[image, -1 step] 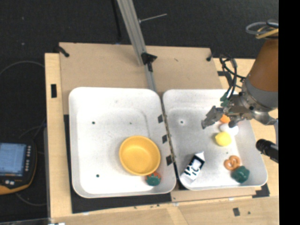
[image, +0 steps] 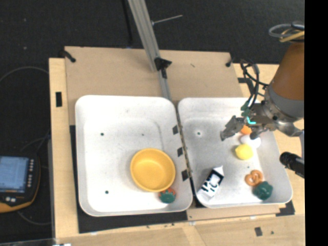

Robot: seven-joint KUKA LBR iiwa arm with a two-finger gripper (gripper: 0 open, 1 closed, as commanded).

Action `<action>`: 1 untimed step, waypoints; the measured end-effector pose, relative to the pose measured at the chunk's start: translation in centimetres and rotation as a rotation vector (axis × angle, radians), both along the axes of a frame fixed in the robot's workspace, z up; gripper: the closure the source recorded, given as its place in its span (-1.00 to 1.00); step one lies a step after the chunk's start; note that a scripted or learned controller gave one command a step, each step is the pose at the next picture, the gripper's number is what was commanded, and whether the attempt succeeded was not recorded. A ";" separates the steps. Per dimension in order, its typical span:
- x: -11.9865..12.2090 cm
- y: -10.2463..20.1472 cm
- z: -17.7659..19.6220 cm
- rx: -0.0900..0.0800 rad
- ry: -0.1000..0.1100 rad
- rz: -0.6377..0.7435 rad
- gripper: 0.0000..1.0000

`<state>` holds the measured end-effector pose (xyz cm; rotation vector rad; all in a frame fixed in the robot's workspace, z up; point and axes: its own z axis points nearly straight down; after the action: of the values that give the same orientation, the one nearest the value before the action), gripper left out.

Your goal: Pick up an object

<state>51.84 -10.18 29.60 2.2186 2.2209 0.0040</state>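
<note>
Camera view looks down on a tan worktop (image: 128, 73) bearing two shallow white bins side by side. The grey arm with its orange band (image: 291, 81) reaches in from the right, and its gripper (image: 241, 129) hangs over the upper right part of the right-hand white bin (image: 205, 117). The fingers (image: 229, 129) stand apart, one dark prong reaching left and the other lower right, with a small orange object (image: 246, 130) showing between them (whether they actually press on it cannot be told from here).

Just below the gripper lies a round yellow ball-like object (image: 244, 151), close beside a small white piece (image: 254, 142). Further toward the bin's near right corner sit an orange pretzel-shaped ring (image: 253, 177) and, touching it, a dark green rounded lump (image: 264, 190). A white carton with black markings (image: 211, 184) lies tilted against the bin's lower left rim, well apart from the gripper.

In the left-hand white bin (image: 102, 122) a round yellow plastic bowl (image: 152, 169) rests upright near the lower right, with a small green and red object (image: 167, 195) just beside its near edge.

A grey metal pole (image: 146, 29) slants down to the seam between the bins. A handheld control pendant with a blue screen (image: 16, 181) lies off the worktop at the left.
</note>
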 end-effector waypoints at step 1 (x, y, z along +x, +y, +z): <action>0.8 0.5 -5.1 -0.001 0.008 -0.004 -1.00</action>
<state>52.69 -9.70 24.47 2.2261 2.2197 -0.0059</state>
